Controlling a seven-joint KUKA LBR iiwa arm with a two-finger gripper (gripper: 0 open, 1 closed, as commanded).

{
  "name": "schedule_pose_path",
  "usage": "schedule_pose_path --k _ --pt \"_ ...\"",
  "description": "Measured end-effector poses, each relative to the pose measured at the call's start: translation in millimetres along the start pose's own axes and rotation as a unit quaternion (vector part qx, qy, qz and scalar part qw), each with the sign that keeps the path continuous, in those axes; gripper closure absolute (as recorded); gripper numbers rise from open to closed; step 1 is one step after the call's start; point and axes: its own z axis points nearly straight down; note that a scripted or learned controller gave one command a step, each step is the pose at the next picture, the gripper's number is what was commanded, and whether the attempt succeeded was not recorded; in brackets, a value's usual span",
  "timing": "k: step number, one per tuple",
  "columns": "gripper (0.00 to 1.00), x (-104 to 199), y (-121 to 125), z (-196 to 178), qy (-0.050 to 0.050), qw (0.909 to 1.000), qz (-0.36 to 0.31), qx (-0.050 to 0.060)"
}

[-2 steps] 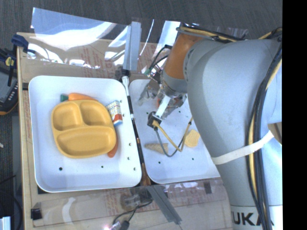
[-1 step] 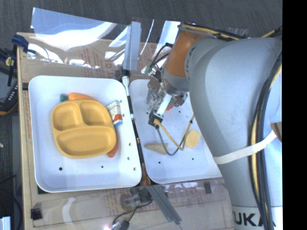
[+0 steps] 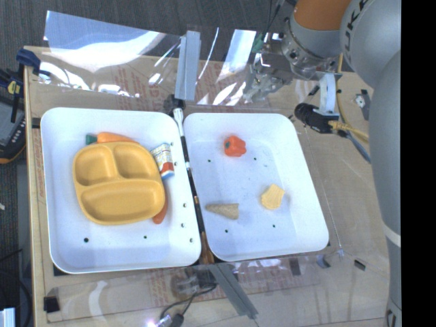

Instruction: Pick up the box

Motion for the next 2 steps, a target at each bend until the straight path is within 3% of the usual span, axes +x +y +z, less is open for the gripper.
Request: schedule_pose_path --k 1,2 --pt "0.00 0.1 -0.1 0.4 0.000 1.0000 0.000 0.000" --pt "0.00 -29.0 -16.8 118.2 0.000 0.9999 0.016 0.003"
